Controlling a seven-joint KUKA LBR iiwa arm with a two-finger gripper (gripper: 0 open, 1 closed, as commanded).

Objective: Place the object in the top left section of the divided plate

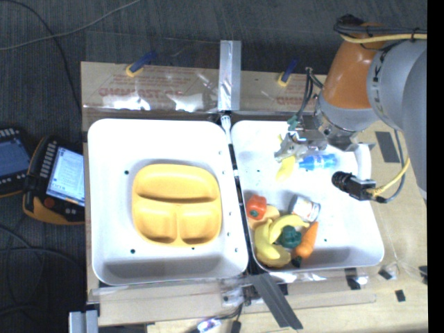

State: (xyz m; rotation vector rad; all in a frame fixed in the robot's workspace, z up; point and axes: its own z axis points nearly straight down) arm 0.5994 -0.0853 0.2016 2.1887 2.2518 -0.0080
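Observation:
A yellow divided plate (177,203) lies in the middle of the left bin (111,144), with one wide section at the far side and two smaller ones at the near side. My gripper (294,143) hangs over the upper part of the right bin (361,252). Directly under its tip is a small pale yellow object (285,166); whether it is gripped or resting on the bin floor is unclear. A blue bottle (318,161) lies just to the right of it.
At the near side of the right bin sit an orange pepper (256,205), a bunch of bananas (270,243), a green item (291,236), a carrot (310,235) and a small white can (304,207). A black cable plug (349,184) hangs beside the arm.

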